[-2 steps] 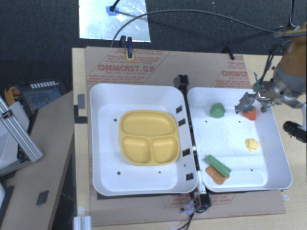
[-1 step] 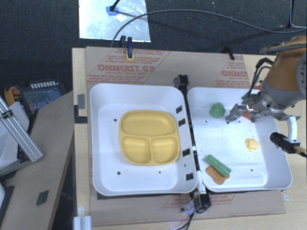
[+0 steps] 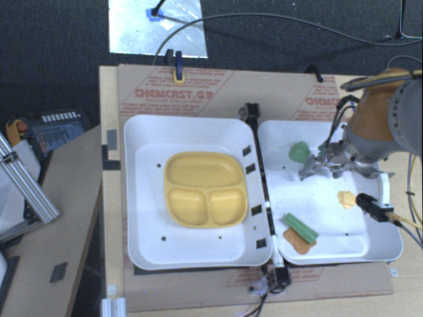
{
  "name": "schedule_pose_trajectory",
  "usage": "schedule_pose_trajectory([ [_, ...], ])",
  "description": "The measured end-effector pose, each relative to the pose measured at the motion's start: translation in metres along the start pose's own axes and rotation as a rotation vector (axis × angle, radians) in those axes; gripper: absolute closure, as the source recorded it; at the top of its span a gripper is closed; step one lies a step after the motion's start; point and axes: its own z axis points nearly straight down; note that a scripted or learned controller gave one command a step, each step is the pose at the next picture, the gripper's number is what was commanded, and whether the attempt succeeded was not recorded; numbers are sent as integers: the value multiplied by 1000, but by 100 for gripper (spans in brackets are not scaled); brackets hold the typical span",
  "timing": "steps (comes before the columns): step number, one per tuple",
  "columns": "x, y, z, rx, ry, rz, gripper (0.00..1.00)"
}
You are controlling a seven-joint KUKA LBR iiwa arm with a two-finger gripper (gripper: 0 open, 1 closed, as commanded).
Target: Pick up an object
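**Operator:** Where is the tool?

**Observer:** Your tool [image 3: 312,170] sits low in the right bin [image 3: 330,246], in its upper left part, at the end of the grey arm [image 3: 383,121] that comes in from the right. Metal fingers point left and down. You ask whether they are open or shut: I cannot tell from this angle. Nothing shows between them.

**Operator:** What lies nearest?

**Observer:** A round green object [image 3: 299,152], just up and left of the fingertips, very near but apart as far as you can see. A small yellow piece [image 3: 346,199] lies lower right, near the bin's right side, beside a black part of the arm's gear. At the bin's near edge, a green block [image 3: 301,228] rests slantwise over an orange piece [image 3: 297,242], touching it.

**Operator:** And farther out?

**Observer:** The left bin [image 3: 142,177] holds a yellow divided tray [image 3: 205,189], three compartments, lying flat in the middle. Both bins sit on the counter [image 3: 218,88], side by side, with black clips [image 3: 252,170] along the seam between them.
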Motion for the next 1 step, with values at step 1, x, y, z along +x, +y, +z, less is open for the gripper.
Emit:
schedule_pose_trajectory([
  [1, 0, 1, 14, -4, -1, 2, 0],
])
